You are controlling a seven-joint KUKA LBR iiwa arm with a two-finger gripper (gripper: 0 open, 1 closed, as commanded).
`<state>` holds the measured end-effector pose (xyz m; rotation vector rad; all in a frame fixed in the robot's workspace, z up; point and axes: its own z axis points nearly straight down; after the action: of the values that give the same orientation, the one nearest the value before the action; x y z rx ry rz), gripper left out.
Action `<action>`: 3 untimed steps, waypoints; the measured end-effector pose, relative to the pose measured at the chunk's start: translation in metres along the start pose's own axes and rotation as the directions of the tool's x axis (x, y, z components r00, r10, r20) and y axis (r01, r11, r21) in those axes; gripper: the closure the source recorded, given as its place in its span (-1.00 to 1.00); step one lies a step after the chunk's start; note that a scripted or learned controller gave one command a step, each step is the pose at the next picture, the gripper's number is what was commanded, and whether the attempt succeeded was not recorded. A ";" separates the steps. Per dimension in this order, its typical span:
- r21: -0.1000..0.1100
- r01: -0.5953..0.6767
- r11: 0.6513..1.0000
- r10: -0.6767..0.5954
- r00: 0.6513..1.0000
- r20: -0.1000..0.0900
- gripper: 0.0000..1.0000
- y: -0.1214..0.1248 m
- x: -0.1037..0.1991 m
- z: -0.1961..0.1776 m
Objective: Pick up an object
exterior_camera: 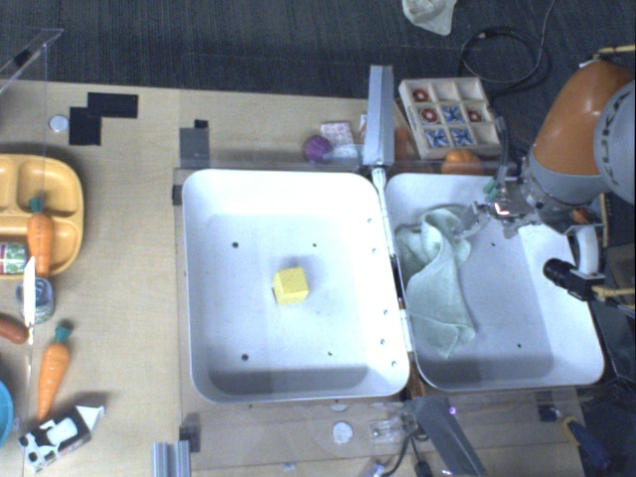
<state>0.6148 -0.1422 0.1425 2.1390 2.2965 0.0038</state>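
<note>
Right bin (556,356): pale green cloth (437,276), one corner drawn up taut toward the gripper (484,210), apparently pinched between closed fingers, remainder draped along the left wall; yellow block (291,285) in left bin (229,366).

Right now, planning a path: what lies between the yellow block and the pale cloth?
In the camera view, bare white bin floor, then the divider where both bins' walls meet; the yellow block and pale cloth lie in separate bins.
</note>
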 end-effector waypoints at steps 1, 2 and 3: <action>-0.012 0.062 0.998 -0.062 0.998 0.004 -1.00 0.022 0.031 0.050; 0.016 0.619 0.786 -0.618 0.786 -0.016 -1.00 0.052 0.003 0.050; 0.014 0.514 0.858 -0.514 0.858 0.001 -1.00 0.051 0.016 0.050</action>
<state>0.6647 -0.1231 0.0923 1.4513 2.7885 -0.0177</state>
